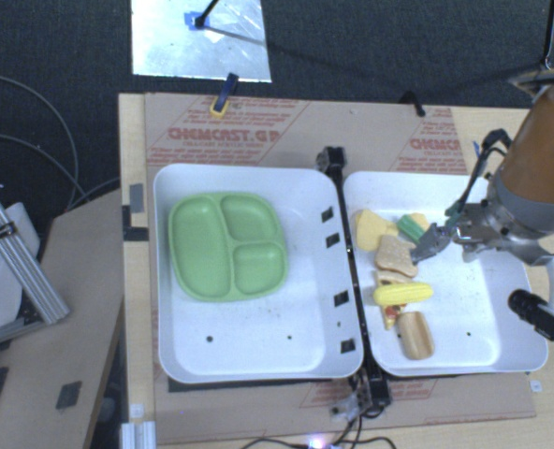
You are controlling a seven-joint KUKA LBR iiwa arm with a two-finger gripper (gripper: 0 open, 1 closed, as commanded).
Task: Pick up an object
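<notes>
Overhead, the end effector point(430, 241) hovers low in the right bin point(511, 340), just right of a bread slice point(396, 255); its grip state cannot be told. Corn cob point(403, 294) lies just below the bread. Best approach: centre over one item, avoiding neighbours.

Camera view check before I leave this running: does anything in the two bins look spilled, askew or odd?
Nothing stands out. The toy food lies clustered at the left side of the right bin, and the green divided plate sits flat in the left bin. The hand is beside the food.
</notes>
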